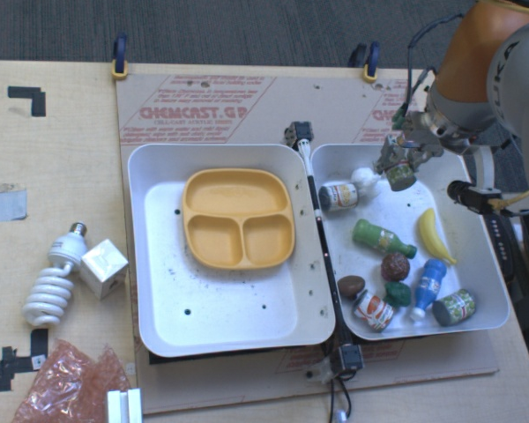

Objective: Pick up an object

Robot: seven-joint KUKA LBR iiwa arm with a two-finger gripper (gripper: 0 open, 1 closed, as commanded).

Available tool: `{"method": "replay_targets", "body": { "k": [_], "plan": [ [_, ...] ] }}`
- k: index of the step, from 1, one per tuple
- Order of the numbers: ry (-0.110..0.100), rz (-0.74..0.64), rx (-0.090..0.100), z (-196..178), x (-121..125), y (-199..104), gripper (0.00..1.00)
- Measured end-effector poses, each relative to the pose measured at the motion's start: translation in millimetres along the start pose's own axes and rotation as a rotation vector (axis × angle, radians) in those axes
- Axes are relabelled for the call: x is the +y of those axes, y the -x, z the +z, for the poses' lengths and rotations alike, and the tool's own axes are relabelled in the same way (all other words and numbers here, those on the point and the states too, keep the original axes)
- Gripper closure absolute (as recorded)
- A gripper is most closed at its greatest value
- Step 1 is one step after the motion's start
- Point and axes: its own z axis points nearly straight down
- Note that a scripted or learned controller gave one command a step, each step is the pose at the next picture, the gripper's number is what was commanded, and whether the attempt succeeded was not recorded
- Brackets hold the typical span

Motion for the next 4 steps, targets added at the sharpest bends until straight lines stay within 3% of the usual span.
{"method": "replay_targets", "body": {
  "k": [1,2,3,4],
  "plan": [
    [-0.001,0.001,0.000,-55.9,-42.2,-75.2,1.00],
    [0.000,-0.001,0.000,-95.7,-56.6,-101.3,1.00],
    [0.000,-0.001,0.000,-114.1,-75.3,-129.8,1.00],
    [-0.001,0.002,0.000,-90.9,-65.3,-221.8,1.00]
  ]
}}
